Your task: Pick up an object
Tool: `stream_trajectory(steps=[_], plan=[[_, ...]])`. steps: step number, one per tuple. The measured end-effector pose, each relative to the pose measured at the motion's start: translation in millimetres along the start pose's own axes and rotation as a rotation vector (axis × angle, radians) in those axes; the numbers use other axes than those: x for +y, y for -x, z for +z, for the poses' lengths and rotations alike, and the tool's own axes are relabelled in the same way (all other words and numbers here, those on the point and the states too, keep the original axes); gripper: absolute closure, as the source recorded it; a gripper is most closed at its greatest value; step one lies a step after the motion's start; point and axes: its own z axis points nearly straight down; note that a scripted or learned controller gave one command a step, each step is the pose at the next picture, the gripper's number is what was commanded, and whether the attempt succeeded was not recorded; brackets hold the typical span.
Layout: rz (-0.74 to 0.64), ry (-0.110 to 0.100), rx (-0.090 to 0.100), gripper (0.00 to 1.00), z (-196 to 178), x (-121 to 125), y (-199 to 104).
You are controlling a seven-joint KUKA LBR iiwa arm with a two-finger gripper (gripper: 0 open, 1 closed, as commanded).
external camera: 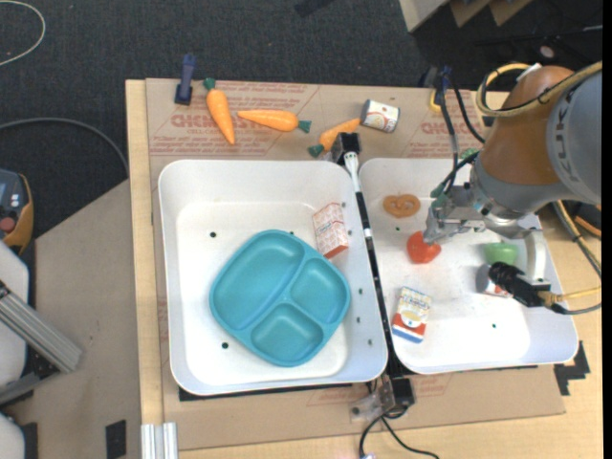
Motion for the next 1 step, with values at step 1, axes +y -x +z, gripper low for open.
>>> stream_trajectory(steps=[1], plan=[[0.0, -0.001, 0.0, 0.0, 0.5, -0.3, 0.2]])
